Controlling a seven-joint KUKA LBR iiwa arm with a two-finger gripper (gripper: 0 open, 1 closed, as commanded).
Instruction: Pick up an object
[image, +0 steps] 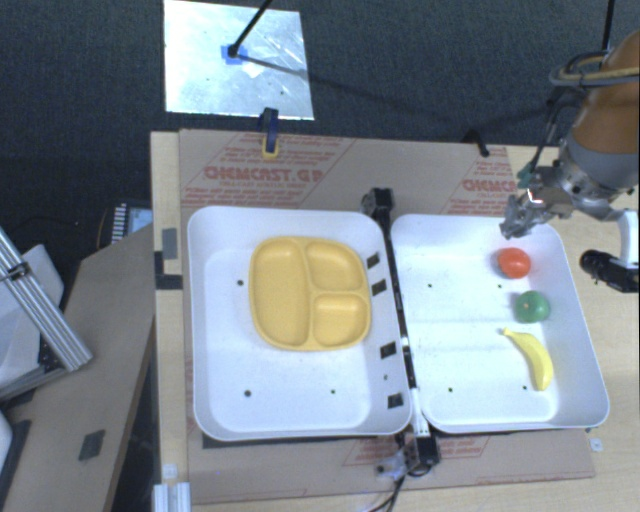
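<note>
Far left, a ribbed aluminium bar (35, 305) is lying at a slant off the bench edge. Left bin (215, 400) is sitting on the brown board (330, 165), holding a yellow divided plate (308, 293) roughly centred in it, one large compartment on the left and two smaller ones on the right, nothing lying in any of them. Behind the bins, a yellow-and-blue clamp (270, 132) is gripping the board's far edge, and a shiny metal sheet (238, 60) is lying on the dark floor beyond it. Black clips (382, 290) are running down the seam where the two bins are touching. Right bin (470, 330) is carrying three pieces of toy fruit in a line down its right side: an orange ball (514, 263) nearest the far wall, a green ball (533, 306) just beside it toward the camera, then a banana (532, 356) lying flat, close to the green ball but apart from it. Gripper (520, 222) is hanging over the far right corner of the right bin, just above and behind the orange ball, apart from it, with nothing showing between the fingers. Finger spacing is too blurred to read, so open or closed cannot be told. Grey arm (600, 160) with its orange band is reaching in from the right edge.
</note>
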